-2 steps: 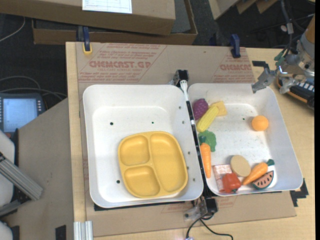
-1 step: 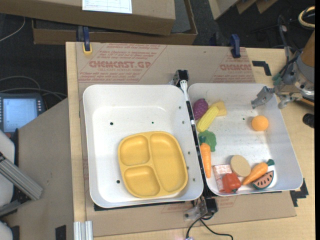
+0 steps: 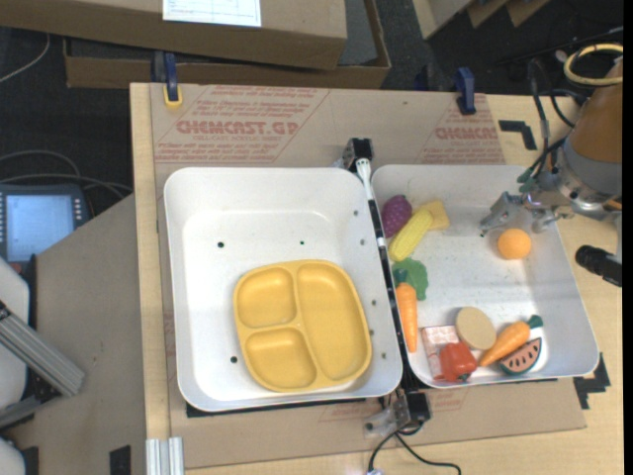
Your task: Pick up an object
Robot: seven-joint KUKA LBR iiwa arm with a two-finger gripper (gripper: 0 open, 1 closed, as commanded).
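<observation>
The pincer (image 3: 522,213) hangs at the far right of the right bin (image 3: 559,295), just above and touching distance from an orange ball (image 3: 513,244); its metal fingers look spread apart, with nothing between them, so it holds no object. Far to its left, in the left bin (image 3: 198,265), lies a yellow divided tray (image 3: 300,323), bare in its three wells, probably parked there as a place to receive things rather than as a target. Nearer, along the wall shared by the bins, a purple grape cluster (image 3: 397,209) and a corn cob (image 3: 415,230) lean together, with a green leafy piece (image 3: 411,275) and a carrot (image 3: 406,315) lined up below them against the same wall, most likely pushed there. Down and left of the pincer, in the near corner, a red piece (image 3: 453,359), a tan round slice (image 3: 475,327), a second carrot (image 3: 506,341) and a watermelon slice (image 3: 521,358) crowd together. The ball sits alone on open floor directly under the pincer, which makes it the likely pick: nothing hems it in, though a round thing may roll off closing fingers.
</observation>
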